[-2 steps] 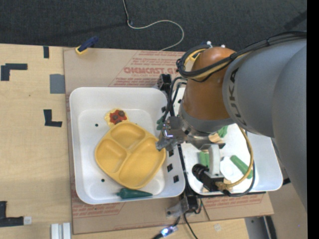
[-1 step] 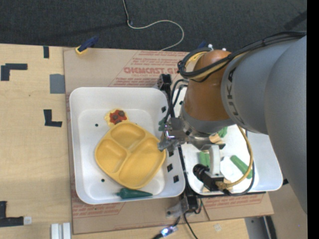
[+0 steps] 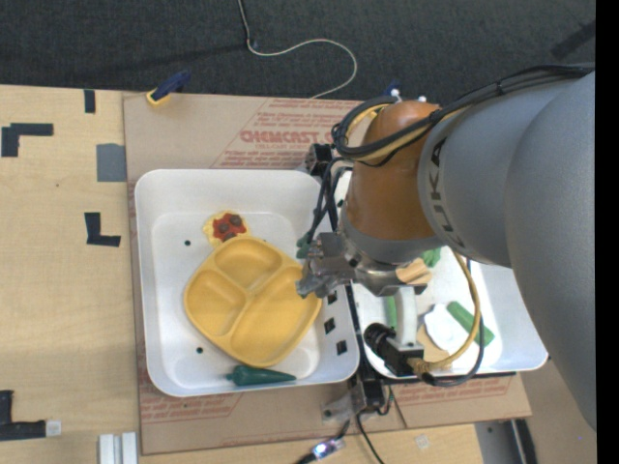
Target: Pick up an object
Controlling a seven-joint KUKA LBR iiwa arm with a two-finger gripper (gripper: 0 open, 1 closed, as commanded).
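Observation:
A yellow divided plate [image 3: 250,301] lies tilted in the left bin [image 3: 160,259]. Beside its far corner sits a small yellow toy with a red top [image 3: 225,226], and a dark green pepper-like piece [image 3: 259,377] lies at the bin's near edge. My gripper [image 3: 315,271] hangs low at the plate's right rim, close to the divider between the bins. The arm's orange band and grey body cover much of the right bin, where green, white and tan pieces [image 3: 445,322] show.
The two white bins sit on a brown cardboard sheet [image 3: 261,133]. A thin cable [image 3: 300,51] loops across the dark floor at the back. A yellow and blue clip [image 3: 166,87] lies at the cardboard's far left corner.

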